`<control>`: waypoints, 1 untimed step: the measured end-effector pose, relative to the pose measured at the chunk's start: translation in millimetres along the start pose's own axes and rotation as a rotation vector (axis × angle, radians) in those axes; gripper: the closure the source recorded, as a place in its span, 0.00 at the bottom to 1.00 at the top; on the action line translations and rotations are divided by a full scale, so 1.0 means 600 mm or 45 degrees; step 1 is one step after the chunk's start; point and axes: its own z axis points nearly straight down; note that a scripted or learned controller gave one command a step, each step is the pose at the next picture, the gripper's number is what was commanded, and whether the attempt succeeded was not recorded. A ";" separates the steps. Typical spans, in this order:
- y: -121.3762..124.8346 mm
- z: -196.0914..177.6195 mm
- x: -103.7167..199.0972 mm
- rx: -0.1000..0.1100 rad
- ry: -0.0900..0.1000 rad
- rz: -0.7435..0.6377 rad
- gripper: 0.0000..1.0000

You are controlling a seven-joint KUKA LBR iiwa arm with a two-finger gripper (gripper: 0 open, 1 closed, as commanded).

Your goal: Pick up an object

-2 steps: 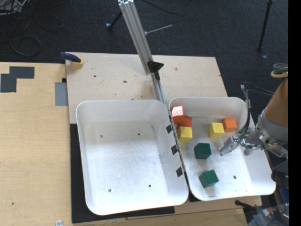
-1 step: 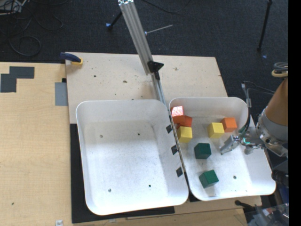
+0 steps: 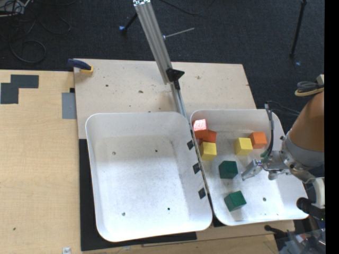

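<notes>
Camera view looks down on two white bins side by side on the counter [image 3: 132, 83]; the left bin [image 3: 143, 226] sits beside the right bin [image 3: 233, 115], which holds all the blocks. At its far left edge a pale pink block [image 3: 199, 124] touches an orange block [image 3: 206, 136], with a yellow block [image 3: 209, 150] just near of that. Toward the far right lie a second yellow block [image 3: 244, 145] and a second orange block [image 3: 259, 139], close together. A dark green block [image 3: 228, 169] rests mid-bin, and another green block [image 3: 234, 200] lies nearer the front.

The end effector [image 3: 253, 170] hangs over the right bin, just right of the dark green block and near of the yellow one; whether it is wide or narrow I cannot tell, and nothing is visibly carried. Judging from this, the pick is not yet done: every block lies on the bin floor, so choosing, closing and lifting all remain.

No brand, label or readable writing shows; a small checkered marker [image 3: 142, 0] tops the slanted metal rail [image 3: 159, 46].
</notes>
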 end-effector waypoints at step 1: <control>-0.002 0.090 0.002 0.001 0.001 0.001 0.00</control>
